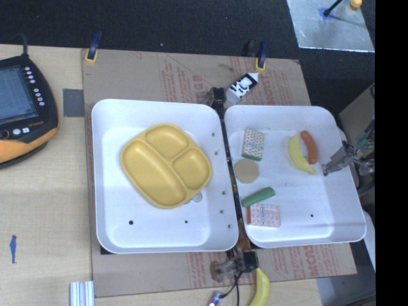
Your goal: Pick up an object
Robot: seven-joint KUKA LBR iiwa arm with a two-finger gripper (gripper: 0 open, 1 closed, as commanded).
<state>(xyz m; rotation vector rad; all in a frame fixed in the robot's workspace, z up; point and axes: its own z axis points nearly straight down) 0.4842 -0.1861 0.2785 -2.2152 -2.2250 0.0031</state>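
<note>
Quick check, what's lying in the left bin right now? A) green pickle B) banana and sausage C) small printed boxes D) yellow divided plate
D: the yellow divided plate lies in the left bin, while the banana, sausage, green pickle and small printed boxes lie in the right bin.

A second banana (260,289) and the handheld controller (22,110) are cut off by the frame edges

Single fixed camera above the bench (51,190), slanted down over both white bins (105,171).
</note>
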